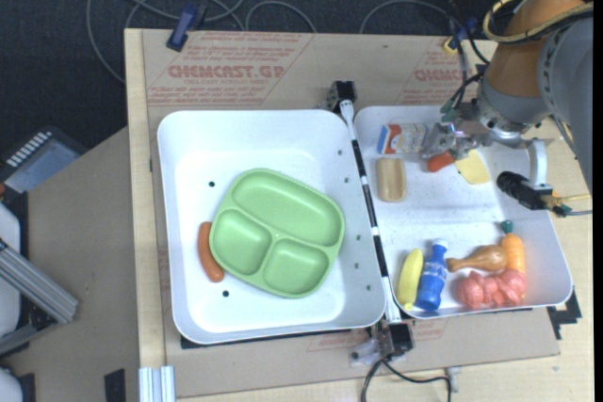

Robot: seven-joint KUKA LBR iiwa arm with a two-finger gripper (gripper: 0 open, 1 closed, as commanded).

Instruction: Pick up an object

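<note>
My gripper (447, 140) hangs low over the back of the right bin (443, 212), its metal tip just above a small red-orange piece (438, 164). A pale yellow wedge (474, 168) lies right of that piece. To its left are a white, blue and red carton (396, 139) and a tan bread roll (391, 179). Along the front of the bin lie a yellow banana (411, 276), a blue bottle (432, 276), a brown drumstick (479, 258), an orange carrot (513, 249) and a pink lump (488, 290).
The left bin (254, 141) holds a green divided plate (275, 232) with an orange sausage (209, 251) against its left side. The arm's grey and orange body (528, 52) overhangs the right bin's back right corner. Cables trail on the floor behind the bench.
</note>
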